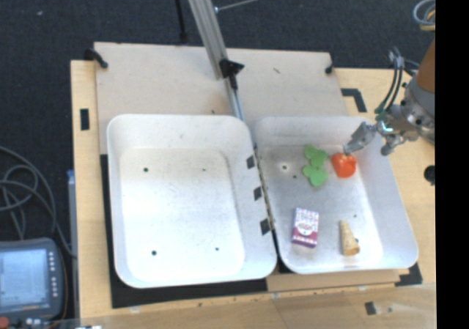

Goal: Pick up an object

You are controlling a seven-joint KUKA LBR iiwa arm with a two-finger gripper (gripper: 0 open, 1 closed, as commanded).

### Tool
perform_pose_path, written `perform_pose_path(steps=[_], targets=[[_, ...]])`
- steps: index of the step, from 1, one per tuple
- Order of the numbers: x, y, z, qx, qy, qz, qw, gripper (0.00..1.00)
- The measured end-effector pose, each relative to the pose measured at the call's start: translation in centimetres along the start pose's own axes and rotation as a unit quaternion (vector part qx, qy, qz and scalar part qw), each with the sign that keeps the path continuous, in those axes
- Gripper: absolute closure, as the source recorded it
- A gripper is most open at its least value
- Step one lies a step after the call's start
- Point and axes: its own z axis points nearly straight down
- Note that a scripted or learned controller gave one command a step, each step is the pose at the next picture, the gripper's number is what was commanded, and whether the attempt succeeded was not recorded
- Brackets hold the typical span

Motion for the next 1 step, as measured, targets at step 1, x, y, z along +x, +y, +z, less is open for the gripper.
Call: perform_pose_path(steps=[1], targets=[[-0.03, 0.08, -0.32, -0.002, -0.001, -0.001, 1.0, 0.0]])
